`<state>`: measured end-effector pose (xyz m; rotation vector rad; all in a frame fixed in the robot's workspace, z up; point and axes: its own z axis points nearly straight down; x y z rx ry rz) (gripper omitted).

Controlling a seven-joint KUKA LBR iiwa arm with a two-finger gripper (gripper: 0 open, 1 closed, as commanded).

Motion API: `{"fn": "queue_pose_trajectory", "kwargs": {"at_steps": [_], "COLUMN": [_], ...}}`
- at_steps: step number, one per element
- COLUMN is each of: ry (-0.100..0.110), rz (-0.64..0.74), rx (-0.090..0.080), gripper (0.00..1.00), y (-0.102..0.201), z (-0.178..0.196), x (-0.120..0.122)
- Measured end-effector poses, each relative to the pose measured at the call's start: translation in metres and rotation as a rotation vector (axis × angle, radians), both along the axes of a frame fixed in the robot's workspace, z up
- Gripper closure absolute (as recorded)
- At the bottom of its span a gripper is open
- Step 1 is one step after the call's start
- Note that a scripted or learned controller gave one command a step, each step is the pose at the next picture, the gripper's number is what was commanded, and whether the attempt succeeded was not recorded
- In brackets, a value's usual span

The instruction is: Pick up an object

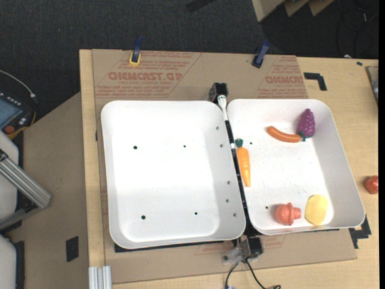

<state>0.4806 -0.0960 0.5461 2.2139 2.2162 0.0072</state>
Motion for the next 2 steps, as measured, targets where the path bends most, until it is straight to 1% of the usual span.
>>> {"fn": "queue_pose_trajectory", "kwargs": {"at_steps": [1,2], "ry": [0.024,0.021], "rz": [-0.001,0.0], "rx": [0.006,0.006], "gripper": [1.0,1.0], "y": [0.016,0.056], "z": [-0.169,-0.306], "x": [-0.002,-0.002]}}
